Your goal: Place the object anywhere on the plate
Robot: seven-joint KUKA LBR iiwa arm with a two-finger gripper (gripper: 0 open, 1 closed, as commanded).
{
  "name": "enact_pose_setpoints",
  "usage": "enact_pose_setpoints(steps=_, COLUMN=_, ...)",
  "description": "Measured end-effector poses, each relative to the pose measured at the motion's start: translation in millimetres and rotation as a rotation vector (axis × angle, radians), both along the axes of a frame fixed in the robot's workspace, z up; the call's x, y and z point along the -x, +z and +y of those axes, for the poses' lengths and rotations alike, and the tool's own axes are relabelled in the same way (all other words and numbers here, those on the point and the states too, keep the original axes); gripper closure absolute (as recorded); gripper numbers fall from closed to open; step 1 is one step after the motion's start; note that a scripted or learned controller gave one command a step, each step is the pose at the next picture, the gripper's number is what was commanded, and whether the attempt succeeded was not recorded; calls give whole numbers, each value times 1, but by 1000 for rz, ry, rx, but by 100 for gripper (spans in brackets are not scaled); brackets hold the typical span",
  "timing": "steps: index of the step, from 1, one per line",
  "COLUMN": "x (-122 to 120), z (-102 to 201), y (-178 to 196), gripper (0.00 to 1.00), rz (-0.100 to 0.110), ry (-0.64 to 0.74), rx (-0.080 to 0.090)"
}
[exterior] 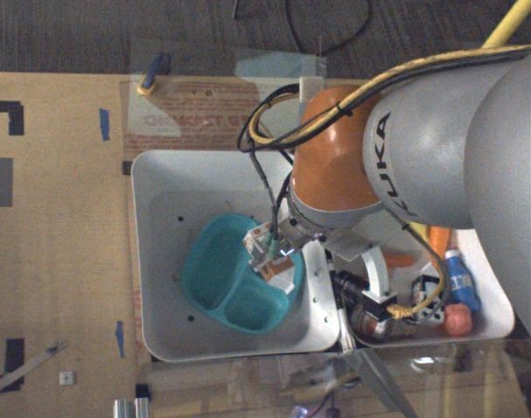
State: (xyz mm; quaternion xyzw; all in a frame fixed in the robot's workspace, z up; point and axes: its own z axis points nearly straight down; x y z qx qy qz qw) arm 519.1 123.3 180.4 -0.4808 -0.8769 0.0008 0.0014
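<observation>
Worktop (57, 259), one: tan board surface with black corner marks, strips of blue tape and a brick-patterned panel along its far part.

Arm (457, 138), one: grey casing with an orange band (335, 159) above the wrist, reaching in from the right and bent down over the seam between the two bins. Black and yellow cables run along it and loop about the wrist.

Bins, two, shallow, white, set side by side. Left bin (161, 233): contains the one plate. Right bin (496, 316): largely covered by the arm; several small items lie along its right part, among them one blue-and-white bottle-like item (460, 279), one orange item (438, 236) and one reddish rounded item (458, 320). Others are too hidden to tell apart.

Plate (220, 273), one: teal, divided into compartments, lying tilted in the right half of the left bin, its right rim near the bin wall.

Gripper (270, 249), one: positioned low over the right edge of the plate. Fingers pointed down at the plate rim; how far apart they stand cannot be told.

Object (264, 244), one: a small piece, white and orange, seen at the gripper tip over the plate's right edge. Whether it is gripped or resting on the plate cannot be told.
</observation>
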Motion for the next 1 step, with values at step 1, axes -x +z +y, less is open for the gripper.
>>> enact_pose_setpoints(steps=1, x=0, z=-1, y=0, gripper=0, rz=-1, ry=-2, rx=0)
